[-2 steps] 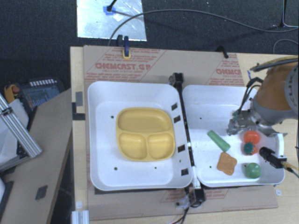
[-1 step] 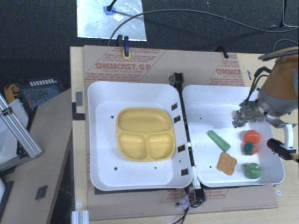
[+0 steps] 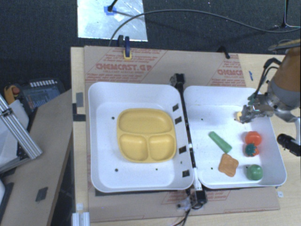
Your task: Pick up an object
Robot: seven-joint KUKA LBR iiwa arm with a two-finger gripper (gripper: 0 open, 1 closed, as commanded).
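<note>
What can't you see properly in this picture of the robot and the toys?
- Gripper: too small and blurred in the camera view to tell what its fingers are doing.
- Arm: cut off by the right edge.
- Small red and teal toy: too small to say what it is.

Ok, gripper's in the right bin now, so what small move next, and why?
Probably slide the gripper toward the near side until it is over the orange-red toy, then lower. It sits by the bin's far right corner with nothing seen between its fingers, and that toy is the nearest object.
</note>
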